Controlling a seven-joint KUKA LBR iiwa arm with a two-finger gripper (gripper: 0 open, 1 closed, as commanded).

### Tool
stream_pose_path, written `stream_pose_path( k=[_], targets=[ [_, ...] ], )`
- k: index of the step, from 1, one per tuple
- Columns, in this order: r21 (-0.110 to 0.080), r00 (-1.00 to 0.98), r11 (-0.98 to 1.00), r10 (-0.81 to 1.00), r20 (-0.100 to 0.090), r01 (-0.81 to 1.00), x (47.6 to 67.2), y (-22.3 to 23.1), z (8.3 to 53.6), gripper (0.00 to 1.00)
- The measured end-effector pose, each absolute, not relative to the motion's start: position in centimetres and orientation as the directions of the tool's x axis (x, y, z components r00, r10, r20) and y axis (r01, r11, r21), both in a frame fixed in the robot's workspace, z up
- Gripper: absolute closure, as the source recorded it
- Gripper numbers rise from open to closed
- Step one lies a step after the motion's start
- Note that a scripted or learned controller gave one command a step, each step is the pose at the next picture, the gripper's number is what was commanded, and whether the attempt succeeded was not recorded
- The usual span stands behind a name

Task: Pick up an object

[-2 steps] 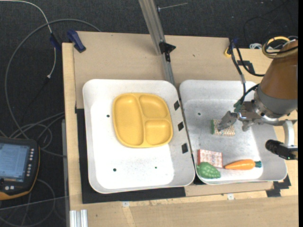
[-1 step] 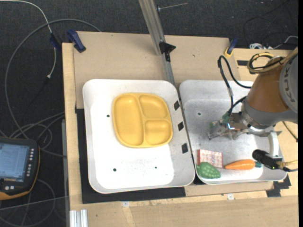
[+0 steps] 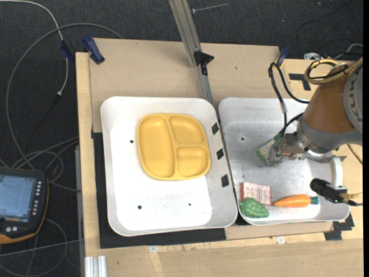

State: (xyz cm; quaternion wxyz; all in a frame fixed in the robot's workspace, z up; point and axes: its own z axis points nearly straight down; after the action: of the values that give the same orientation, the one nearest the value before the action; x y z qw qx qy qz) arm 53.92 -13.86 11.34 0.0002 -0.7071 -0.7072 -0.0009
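Note:
My gripper [image 3: 275,153] hangs low over the middle of the right bin [image 3: 248,117], at the end of the grey and orange arm coming in from the right. A small greenish-grey shape sits right at its tip; I cannot tell whether that is an object or part of the gripper. An orange carrot [image 3: 292,201] lies near the bin's front edge, below the gripper. To its left are a green bumpy toy vegetable [image 3: 253,208] and a red and white packet [image 3: 255,192], touching each other in the front left corner.
The left bin [image 3: 115,172] holds a yellow divided plate [image 3: 173,146]. A metal pole [image 3: 190,33] slants down to the seam between the bins. Black clips [image 3: 219,153] line that seam. Cables [image 3: 282,103] trail over the right bin's back.

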Motion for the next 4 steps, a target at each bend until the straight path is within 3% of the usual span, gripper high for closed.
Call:
stream_pose_path(
  k=[3,4],
  targets=[
    [0.005,-0.002,0.002,1.000,-0.001,1.000,53.9,-13.5,23.9,1.00],
    [0.003,-0.008,0.008,1.000,0.002,1.000,54.8,-7.2,24.3,1.00]
  ],
)
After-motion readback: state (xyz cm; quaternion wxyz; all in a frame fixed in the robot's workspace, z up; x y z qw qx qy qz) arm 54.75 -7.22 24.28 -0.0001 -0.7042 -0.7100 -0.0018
